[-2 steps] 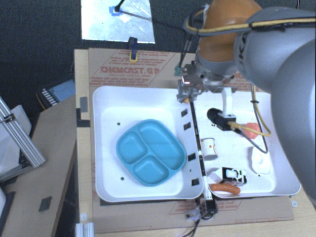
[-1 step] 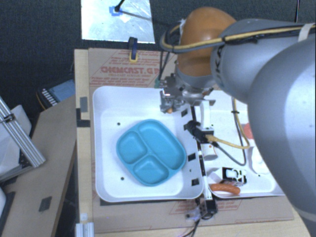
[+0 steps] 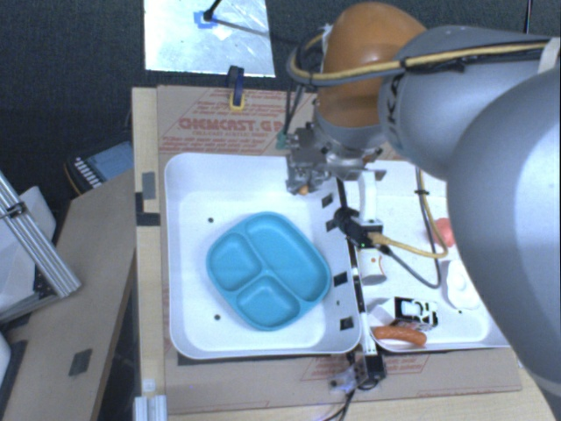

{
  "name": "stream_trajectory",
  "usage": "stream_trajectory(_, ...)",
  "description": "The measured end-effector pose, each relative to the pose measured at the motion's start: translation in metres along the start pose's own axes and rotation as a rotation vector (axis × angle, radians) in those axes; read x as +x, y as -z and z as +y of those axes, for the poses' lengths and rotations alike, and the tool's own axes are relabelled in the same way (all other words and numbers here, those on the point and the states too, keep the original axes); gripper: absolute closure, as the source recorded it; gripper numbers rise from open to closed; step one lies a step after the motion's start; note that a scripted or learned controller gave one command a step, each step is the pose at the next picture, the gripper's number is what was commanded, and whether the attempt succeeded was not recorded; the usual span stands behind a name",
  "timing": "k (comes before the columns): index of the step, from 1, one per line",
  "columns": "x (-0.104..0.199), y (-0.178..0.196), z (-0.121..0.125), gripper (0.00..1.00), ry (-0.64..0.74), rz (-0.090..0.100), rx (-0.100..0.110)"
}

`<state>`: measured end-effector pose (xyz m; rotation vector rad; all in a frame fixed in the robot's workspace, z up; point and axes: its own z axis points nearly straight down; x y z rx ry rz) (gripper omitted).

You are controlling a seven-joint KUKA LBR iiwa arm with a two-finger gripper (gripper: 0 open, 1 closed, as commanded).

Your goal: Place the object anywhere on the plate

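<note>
Gripper hangs just beyond the blue plate's far rim, jaw state indeterminate, nothing seen held; orange object lies well right of plate, long axis sideways.

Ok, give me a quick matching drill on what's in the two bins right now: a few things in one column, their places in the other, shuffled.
Things:
1. blue plate
2. orange object
3. gripper
4. pink object

Places:
A. near the front edge of the right bin
B. above the back of the left bin
C. middle of the left bin, three compartments up
D. right bin, partly hidden behind the arm

Pairs: 1-C, 2-A, 3-B, 4-D
</note>
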<state>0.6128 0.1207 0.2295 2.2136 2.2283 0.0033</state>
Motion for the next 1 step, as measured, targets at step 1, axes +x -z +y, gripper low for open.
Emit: stream_trajectory(1, -0.0002, -0.0006, -0.0002, 0.0, 0.0, 0.0, 0.001)
